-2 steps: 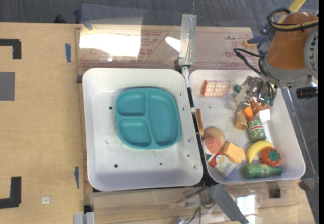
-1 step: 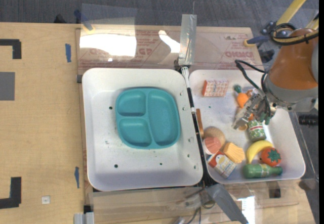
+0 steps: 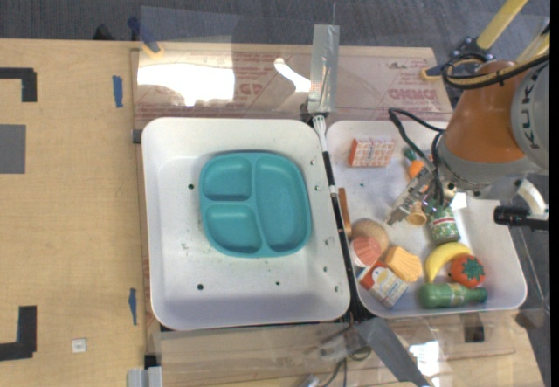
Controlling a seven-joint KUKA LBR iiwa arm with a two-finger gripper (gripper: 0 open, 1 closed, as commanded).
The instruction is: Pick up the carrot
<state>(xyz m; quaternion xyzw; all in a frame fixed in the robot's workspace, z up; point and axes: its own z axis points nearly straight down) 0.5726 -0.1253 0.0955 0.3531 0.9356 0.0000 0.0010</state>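
Camera view: the gripper [image 3: 410,206] hangs low over the right bin [image 3: 507,293]; whether its fingers are apart or together cannot be determined. The carrot [image 3: 416,169] lies just beside it, near the bin's rear.

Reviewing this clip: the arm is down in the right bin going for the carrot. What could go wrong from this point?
1. Only a small orange bit of the carrot shows beside the wrist, so the pincer may close off-target.
2. Clutter sits close: a can, a banana and a cheese wedge could get bumped or grabbed instead.
3. The carrot lies near the small orange box, which a sideways approach might shove.
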